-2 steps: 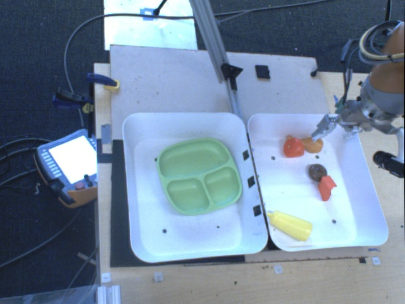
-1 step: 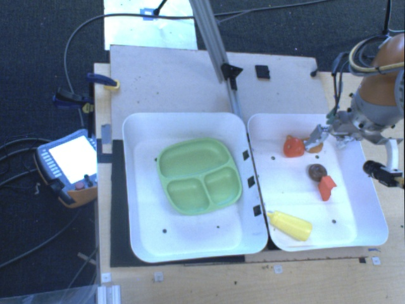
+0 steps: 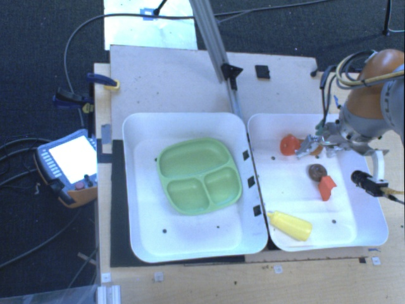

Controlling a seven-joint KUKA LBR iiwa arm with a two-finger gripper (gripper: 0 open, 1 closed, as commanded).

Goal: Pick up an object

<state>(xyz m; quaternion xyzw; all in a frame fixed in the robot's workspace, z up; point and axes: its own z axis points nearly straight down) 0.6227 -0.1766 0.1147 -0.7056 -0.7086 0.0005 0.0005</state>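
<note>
The right bin [image 3: 364,230] holds a rounded orange-red object [image 3: 288,145] at its upper left, a small brown round object [image 3: 317,170] in the middle, an orange-red piece [image 3: 326,187] just below that, and a yellow object [image 3: 291,225] lying near the front left. My gripper [image 3: 308,146] reaches in from the right and sits low in the bin, its tip right beside the orange-red rounded object's right side. I cannot tell whether it touches that object. The brown object lies a little below the gripper.
The left bin [image 3: 142,233] carries a green divided plate [image 3: 199,175]. A grey pole [image 3: 212,30] slants over the bench behind the bins. The arm's wrist and cables [image 3: 370,106] overhang the right bin's far right side.
</note>
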